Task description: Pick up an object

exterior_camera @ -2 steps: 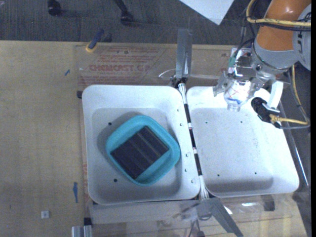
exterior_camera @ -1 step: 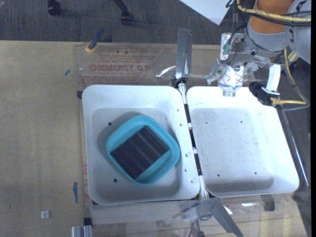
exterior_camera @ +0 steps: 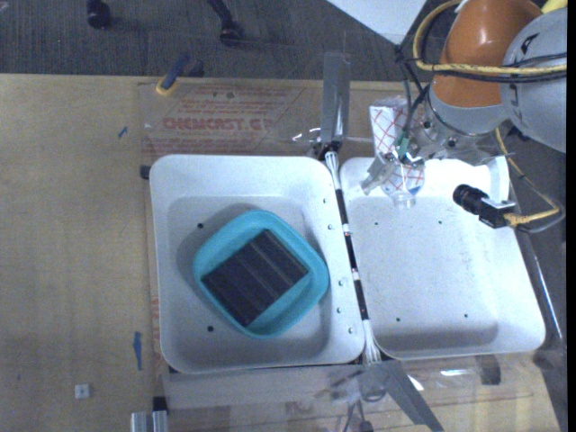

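A turquoise bowl (exterior_camera: 261, 273) lies in the left bin (exterior_camera: 171, 187) with a dark ribbed square piece (exterior_camera: 254, 277) resting inside it. My gripper (exterior_camera: 393, 180) hangs over the far left corner of the right bin (exterior_camera: 450, 304), below the orange band of the arm (exterior_camera: 486, 34). A white object with a red criss-cross pattern (exterior_camera: 389, 126) sits right at the gripper, partly hidden by it. Whether the gripper is touching or holding that object I cannot make out.
A metal divider post (exterior_camera: 335, 97) rises between the bins at the back. A black cable plug (exterior_camera: 477, 202) and yellow cables hang from the arm over the right bin's far edge. Wooden bench surface (exterior_camera: 72, 241) spreads to the left.
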Tool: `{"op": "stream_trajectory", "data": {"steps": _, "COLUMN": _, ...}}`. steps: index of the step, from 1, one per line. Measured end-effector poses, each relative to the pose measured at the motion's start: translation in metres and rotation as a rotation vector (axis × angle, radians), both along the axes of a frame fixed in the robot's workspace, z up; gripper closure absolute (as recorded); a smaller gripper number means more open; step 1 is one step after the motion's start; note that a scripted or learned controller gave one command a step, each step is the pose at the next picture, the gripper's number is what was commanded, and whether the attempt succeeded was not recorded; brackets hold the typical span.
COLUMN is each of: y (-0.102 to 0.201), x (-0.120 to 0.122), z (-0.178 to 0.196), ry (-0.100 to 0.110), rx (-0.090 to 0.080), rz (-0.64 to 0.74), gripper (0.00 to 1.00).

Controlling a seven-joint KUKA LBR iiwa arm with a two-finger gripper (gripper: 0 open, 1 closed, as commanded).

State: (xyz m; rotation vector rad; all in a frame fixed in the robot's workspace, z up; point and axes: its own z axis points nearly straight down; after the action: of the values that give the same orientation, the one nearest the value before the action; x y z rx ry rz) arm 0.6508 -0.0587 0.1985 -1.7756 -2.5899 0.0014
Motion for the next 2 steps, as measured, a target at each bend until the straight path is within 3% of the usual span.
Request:
{"op": "stream_trajectory", "data": {"steps": 1, "y": -0.043, "x": 0.016, "z": -0.043, "ry": -0.002, "rx": -0.001, "rz": -0.037, "gripper": 0.00}}
{"op": "stream_trajectory", "data": {"steps": 2, "y": -0.005, "x": 0.017, "z": -0.014, "ry": -0.005, "rx": -0.001, "rz": -0.073, "gripper": 0.00}}
